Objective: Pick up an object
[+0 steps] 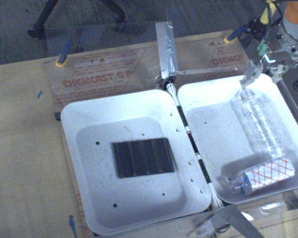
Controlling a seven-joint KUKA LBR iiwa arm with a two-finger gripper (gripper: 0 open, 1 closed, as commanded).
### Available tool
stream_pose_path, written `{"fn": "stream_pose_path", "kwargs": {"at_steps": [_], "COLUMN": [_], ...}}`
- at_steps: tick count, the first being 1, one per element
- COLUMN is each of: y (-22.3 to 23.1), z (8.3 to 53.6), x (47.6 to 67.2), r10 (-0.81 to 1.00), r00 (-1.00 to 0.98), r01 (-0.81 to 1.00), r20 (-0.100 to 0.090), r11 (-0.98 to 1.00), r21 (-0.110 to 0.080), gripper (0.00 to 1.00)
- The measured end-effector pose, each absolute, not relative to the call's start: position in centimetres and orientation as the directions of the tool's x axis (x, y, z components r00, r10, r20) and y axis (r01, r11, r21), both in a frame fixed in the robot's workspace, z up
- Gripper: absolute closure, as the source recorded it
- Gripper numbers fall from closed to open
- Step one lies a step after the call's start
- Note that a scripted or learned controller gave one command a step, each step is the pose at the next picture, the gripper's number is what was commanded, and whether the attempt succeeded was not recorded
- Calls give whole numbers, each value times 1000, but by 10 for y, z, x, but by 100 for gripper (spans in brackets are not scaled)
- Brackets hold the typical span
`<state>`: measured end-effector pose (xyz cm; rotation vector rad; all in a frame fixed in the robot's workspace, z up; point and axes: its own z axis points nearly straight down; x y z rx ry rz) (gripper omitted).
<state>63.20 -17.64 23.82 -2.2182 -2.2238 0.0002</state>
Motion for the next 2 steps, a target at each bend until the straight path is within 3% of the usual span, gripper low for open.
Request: {"fn": "stream_pose_path", "kwargs": {"at_steps": [1,2], "y": [-205,-196], "z": [101,90], "x": [610,562], "r10": [993,969], "r00": [-115,-246], "r01": [993,969], "r20": [-3,-9], "r11": [115,246], "r21": [5,17], "gripper": [0,0]}}
